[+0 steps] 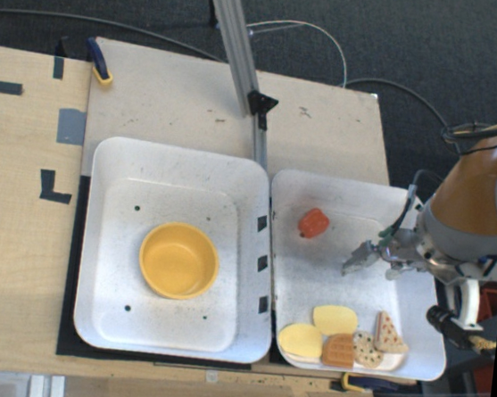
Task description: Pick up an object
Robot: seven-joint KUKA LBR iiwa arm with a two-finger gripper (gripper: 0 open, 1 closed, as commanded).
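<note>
A small red object lies in the upper part of the right bin. Along that bin's front edge sit two yellow rounded pieces, an orange-brown block, a speckled cookie-like piece and a wedge with a red edge. My gripper hangs over the right bin's middle right, to the right of and below the red object, above the front-edge pieces. Its fingers are spread apart with nothing between them.
The left bin holds a yellow bowl. A grey slanted pole runs from the top down to the gap between the bins. Cables lie on the dark floor behind the bench.
</note>
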